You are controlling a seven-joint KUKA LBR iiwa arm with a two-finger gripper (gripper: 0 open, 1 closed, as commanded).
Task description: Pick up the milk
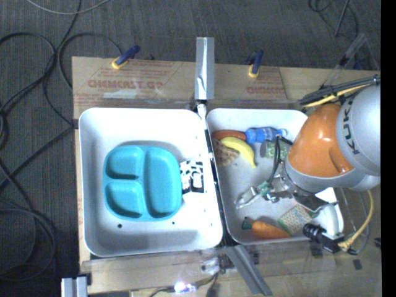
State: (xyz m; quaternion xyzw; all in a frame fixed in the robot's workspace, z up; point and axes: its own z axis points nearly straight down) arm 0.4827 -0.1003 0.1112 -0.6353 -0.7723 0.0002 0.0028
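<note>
Gripper [250,195] hangs low in the right bin [229,172], fingers spread, nothing between them. Milk carton [192,175], black-and-white patterned, lies in the left bin [93,166], touching the blue divided plate [143,181] and just beside the dividing wall. Risk: fingers closing beside the banana [240,150] or carrot [270,229] would seize the wrong item; the carton's tight position invites a glancing, failed grasp.
</note>
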